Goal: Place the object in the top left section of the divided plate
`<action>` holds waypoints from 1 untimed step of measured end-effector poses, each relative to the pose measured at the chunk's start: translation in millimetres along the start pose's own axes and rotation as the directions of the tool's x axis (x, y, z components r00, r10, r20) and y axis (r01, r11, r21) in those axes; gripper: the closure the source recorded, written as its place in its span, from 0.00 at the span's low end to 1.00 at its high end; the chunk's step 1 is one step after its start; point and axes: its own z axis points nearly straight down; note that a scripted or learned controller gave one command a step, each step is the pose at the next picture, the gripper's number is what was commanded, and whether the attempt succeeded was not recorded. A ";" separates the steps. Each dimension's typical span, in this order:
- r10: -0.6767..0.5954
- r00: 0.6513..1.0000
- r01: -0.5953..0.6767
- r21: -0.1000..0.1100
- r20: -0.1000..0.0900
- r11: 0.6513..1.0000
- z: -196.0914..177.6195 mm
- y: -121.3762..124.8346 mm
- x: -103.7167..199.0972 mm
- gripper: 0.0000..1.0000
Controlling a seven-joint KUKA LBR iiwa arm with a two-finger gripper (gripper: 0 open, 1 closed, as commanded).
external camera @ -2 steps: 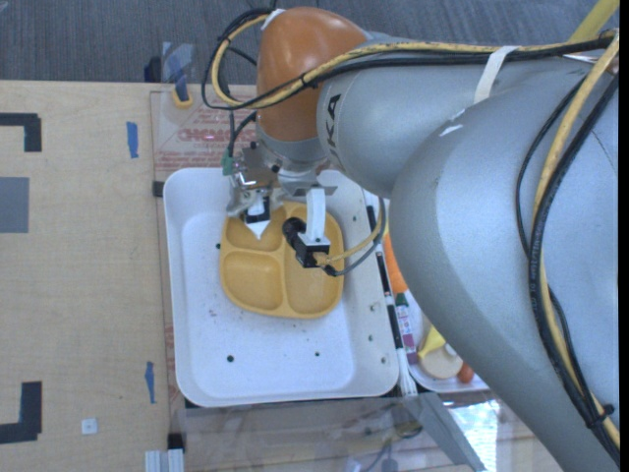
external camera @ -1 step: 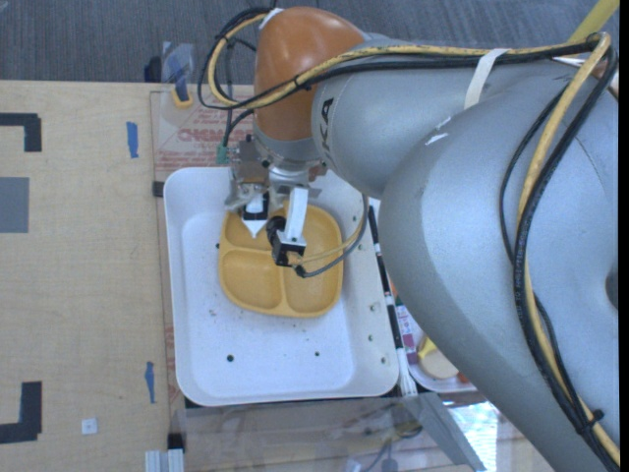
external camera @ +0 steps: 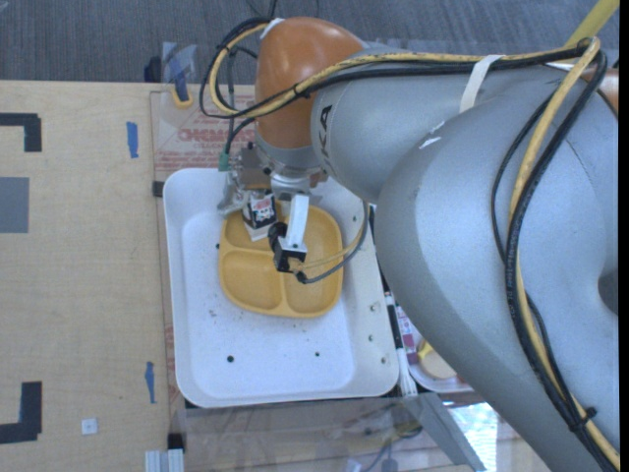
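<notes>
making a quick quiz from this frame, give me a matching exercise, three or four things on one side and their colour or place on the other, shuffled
Things:
1. divided plate
2. bin
3. band above the wrist
4. tape marks

Colour or place:
A. orange, at the top of the view, above the plate
B. yellow, lying in the bin under the gripper
C. blue, on the wooden board left of the bin
D. white, shallow, holding the plate

Pairs: 1-B, 2-D, 3-A, 4-C
</notes>
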 end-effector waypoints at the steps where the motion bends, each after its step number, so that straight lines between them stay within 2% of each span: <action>1: 0.456 0.890 -0.456 -0.007 -0.017 0.890 17.9 1.5 16.4 0.00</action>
